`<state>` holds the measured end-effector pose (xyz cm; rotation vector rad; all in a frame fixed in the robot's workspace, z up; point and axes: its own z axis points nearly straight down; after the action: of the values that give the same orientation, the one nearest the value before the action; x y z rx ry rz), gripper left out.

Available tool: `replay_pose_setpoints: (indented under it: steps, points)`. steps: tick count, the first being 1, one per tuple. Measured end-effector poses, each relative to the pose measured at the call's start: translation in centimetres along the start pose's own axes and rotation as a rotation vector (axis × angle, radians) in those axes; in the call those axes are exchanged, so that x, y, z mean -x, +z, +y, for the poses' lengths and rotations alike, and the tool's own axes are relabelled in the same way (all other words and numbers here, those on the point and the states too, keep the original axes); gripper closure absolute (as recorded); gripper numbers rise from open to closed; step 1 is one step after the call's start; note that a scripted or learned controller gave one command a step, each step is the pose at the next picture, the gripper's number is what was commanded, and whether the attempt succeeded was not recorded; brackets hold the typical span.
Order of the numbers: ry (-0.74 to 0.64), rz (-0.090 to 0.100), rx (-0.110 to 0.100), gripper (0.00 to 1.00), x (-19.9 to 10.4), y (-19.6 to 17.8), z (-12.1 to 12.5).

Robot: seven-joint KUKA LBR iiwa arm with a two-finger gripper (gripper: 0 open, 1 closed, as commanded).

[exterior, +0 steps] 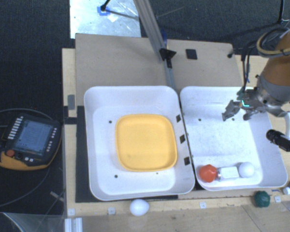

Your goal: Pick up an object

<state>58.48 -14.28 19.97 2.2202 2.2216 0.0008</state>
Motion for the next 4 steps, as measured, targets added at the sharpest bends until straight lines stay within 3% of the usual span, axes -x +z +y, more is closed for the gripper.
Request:
replay_pose_setpoints:
  steps: [1, 3, 4]
  points:
    - [0.000, 0.000, 0.000, 0.00, 0.0, 0.0, 0.0]
    - [0.001, 0.001, -0.004, 0.00, 0.2, 11.2, 0.4]
    - [0.001, 0.000, 0.001, 1.00, 0.2, 9.9, 0.6]
